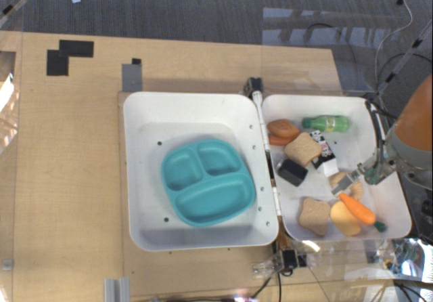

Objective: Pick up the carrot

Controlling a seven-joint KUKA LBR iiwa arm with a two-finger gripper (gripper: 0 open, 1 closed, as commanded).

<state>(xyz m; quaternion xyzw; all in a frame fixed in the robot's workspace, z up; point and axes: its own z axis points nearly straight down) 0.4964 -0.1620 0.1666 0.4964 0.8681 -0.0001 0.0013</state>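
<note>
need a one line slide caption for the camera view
KUKA arm's gripper poised just above the carrot in the right bin; teal divided plate in the left bin.

1. A small orange toy carrot (pixel 358 210), tapered, with a dark green stub at its lower-right end.
2. It lies flat and slanted in the right-hand bin, near the front right corner.
3. Its upper-left tip points toward the bin's middle.
4. It rests against a yellow rounded piece just beside it.

Grey arm (pixel 414 133) entering from right, orange band above wrist, hand (pixel 346 181) lowered, pointing left
</note>
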